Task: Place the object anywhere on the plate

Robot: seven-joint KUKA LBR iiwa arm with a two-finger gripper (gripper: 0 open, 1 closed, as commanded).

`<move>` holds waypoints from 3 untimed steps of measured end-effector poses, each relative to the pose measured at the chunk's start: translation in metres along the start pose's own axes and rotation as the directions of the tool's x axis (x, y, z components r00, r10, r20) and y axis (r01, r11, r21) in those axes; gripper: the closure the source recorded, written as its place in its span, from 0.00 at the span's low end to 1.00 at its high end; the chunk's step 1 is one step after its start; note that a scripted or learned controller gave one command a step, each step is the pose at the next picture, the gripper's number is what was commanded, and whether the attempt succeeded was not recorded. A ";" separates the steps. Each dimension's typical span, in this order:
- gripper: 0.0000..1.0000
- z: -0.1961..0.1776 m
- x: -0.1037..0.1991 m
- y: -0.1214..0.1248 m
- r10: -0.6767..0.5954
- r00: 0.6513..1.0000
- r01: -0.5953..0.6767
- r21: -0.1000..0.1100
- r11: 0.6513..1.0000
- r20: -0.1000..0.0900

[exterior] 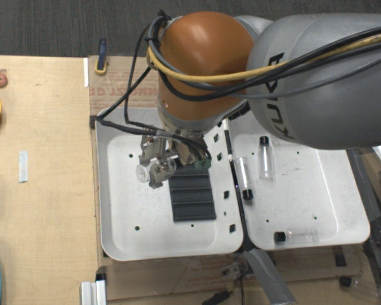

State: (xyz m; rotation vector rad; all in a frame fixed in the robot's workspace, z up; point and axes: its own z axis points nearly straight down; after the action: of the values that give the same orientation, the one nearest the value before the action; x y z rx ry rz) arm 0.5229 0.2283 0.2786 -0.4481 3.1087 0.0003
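Overhead, your KUKA arm's orange wrist band [206, 53] hangs above the left white bin [124, 234], its gripper [157, 167] low over the bin floor just beside the near upper corner of a dark ribbed plate [193, 197] lying flat in that bin. You cannot tell from this slant whether anything sits between the gripper's tips, nor how wide it stands; the wrist and cable loops mask most of it. A small pale, roundish piece [143, 172] shows at the gripper's left edge, touching or nearly so, and may be the object, though it is too small to name. By the look of it, you are at the placing stage or just short of it: the tool is beside the plate, not over it. Your next move likely calls for a short shift toward the plate's middle before any release. In the right white bin [343, 227] lie clear tubes [265, 155] with dark caps, well apart from the gripper.
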 end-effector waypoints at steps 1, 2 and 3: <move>0.00 0.000 0.000 0.000 0.000 1.000 0.000 0.000 1.000 0.000; 1.00 -0.009 -0.001 -0.001 0.005 1.000 -0.005 -0.001 1.000 0.003; 1.00 -0.053 -0.078 -0.023 -0.477 0.879 0.477 0.000 0.879 0.004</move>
State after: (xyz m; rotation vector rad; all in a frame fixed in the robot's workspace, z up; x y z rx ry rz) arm 0.6039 0.2283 0.3312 -1.1977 2.8993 0.0029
